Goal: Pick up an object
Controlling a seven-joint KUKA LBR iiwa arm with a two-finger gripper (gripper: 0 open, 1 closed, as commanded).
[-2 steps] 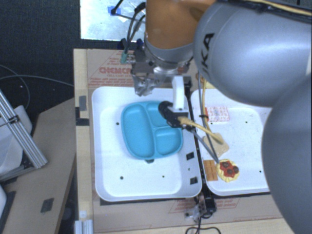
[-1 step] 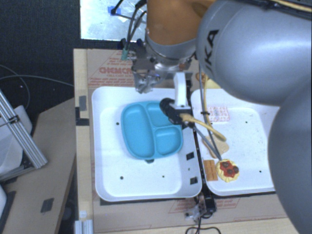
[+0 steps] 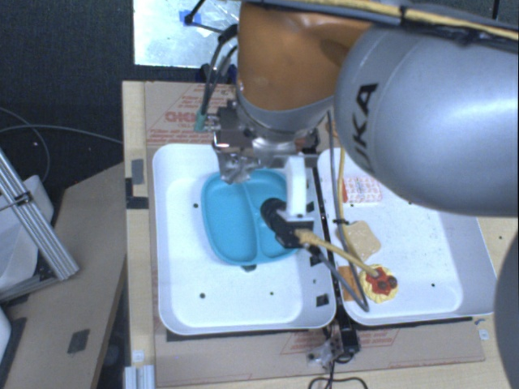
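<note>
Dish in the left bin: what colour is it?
The dish is plain light blue, in the camera view.

White bins on cardboard

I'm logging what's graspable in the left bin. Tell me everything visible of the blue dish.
The blue dish is a shallow light-blue tray with rounded corners, smooth like moulded plastic. What looks like a ridge splits it into two compartments. It lies flat, open side up, towards the far side of the left bin. The gripper hangs over its far edge, and contact cannot be judged. The arm hides part of its right side.
</note>
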